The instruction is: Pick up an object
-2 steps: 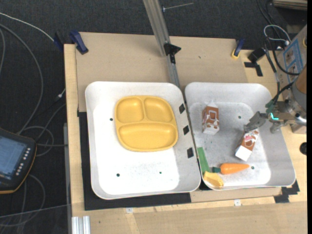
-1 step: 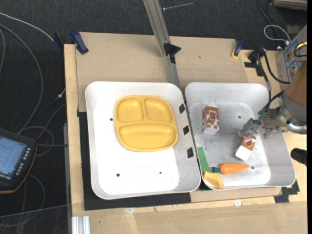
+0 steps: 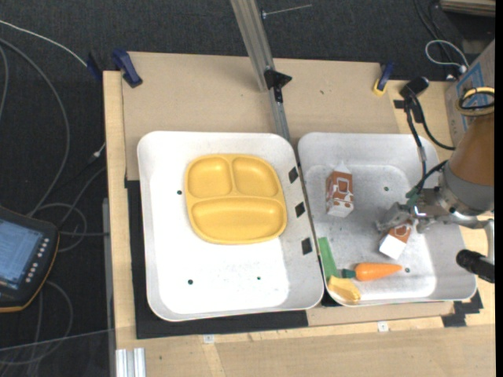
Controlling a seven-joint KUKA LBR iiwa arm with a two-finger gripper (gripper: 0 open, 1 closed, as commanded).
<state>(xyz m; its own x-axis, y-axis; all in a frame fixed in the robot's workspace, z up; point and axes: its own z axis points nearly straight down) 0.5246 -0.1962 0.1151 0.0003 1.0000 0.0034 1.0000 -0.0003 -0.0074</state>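
Note:
My gripper [image 3: 403, 220] hangs over the right part of the right bin [image 3: 369, 149], its grey fingers [image 3: 387, 223] spread open. A small white block with a brown top [image 3: 394, 244] lies right under and in front of it, touching or nearly touching the fingers. It rests on the bin floor and is not gripped. A brown and white carton [image 3: 339, 192] stands left of it. An orange carrot [image 3: 378, 271] lies near the front rim, with a green stick [image 3: 324, 255] and a yellow piece [image 3: 344, 290] at the front left corner.
The left bin [image 3: 157, 234] holds a yellow divided plate [image 3: 234, 197]. A metal post [image 3: 251, 22] rises behind the seam between the bins. Cables [image 3: 420, 124] run along the right bin's far right side beside the arm [image 3: 471, 159].

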